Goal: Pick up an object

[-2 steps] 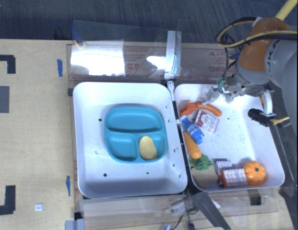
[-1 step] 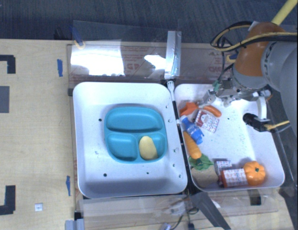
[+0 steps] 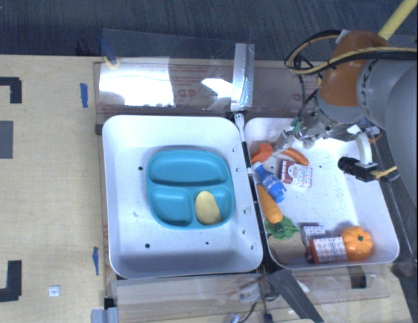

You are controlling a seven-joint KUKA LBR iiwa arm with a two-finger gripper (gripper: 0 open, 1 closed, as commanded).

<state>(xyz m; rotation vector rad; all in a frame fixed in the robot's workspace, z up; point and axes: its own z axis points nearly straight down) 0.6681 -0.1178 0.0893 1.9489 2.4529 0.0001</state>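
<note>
Camera view: hand (image 3: 304, 130) just above the red-white carton (image 3: 295, 173).

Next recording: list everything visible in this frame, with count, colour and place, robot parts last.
bins: 2, white, side by side on the bench
divided tray: 1, blue, left bin
potato: 1, yellow, tray's lower right compartment
carrot: 1, orange with green top, right bin's left edge
pumpkin: 1, orange, right bin's lower right
can: 1, red, beside the pumpkin
carton: 1, white and red, right bin's upper middle
blue item: 1, by the carrot
arm: 1, grey with orange band, over the right bin
claw: 1, right bin's top edge
</note>
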